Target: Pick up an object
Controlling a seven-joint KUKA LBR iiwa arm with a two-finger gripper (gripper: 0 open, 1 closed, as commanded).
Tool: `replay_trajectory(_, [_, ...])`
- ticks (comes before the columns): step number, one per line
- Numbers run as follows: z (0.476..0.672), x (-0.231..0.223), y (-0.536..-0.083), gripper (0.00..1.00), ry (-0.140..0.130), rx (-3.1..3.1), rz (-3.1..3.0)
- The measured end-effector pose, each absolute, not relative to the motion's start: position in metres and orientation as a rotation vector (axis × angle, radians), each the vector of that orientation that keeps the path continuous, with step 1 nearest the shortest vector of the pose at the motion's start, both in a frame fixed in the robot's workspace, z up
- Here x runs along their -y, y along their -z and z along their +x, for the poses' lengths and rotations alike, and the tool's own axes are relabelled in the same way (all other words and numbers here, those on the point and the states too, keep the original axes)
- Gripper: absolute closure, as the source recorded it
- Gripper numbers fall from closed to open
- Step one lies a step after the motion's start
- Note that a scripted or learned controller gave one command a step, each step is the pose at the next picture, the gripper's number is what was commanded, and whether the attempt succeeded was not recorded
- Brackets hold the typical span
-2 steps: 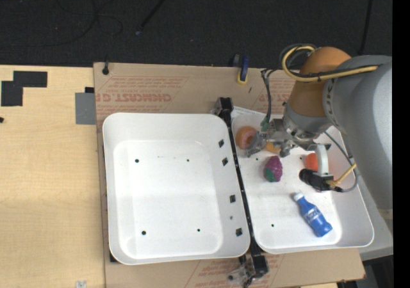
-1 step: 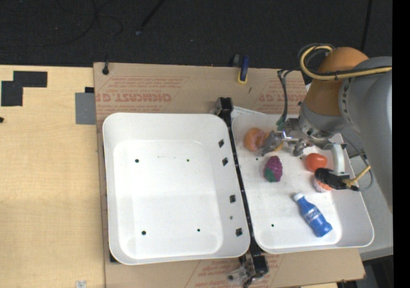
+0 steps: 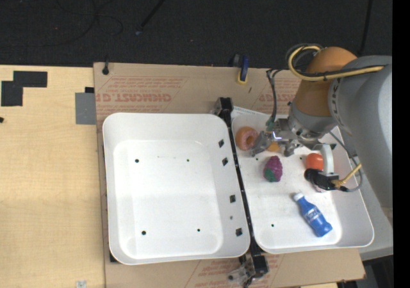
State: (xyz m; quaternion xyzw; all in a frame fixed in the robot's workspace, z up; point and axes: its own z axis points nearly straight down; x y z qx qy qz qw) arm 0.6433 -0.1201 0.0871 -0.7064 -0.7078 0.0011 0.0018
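Gripper is down in the far-left part of the right bin. You can't tell from this slant whether it's spread or closed, and nothing is visibly held. A small yellowish patch shows right under it; can't tell what that is.

What's around it:
- pink ring is just beside it on the left, close to the seam between the bins
- purple object is just nearer the camera than the gripper; can't tell if they touch
- orange object is to its right, partly behind the wrist hardware
- blue bottle lies tilted on the floor, well apart from the gripper, towards the near-right corner

Edges: the seam carries black clips along its length, and the ring sits tight to it. The bin's far wall is close behind the gripper. The arm covers the far-right corner.

Room: you have bare white floor in the near-left of the right bin, between the purple object and the near wall. The left bin shows broad open floor too.
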Motion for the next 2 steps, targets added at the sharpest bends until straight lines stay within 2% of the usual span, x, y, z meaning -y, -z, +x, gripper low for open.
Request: replay_trajectory(2, [0.644, 0.145, -0.088, 0.00, -0.002, 2.221, -2.221])
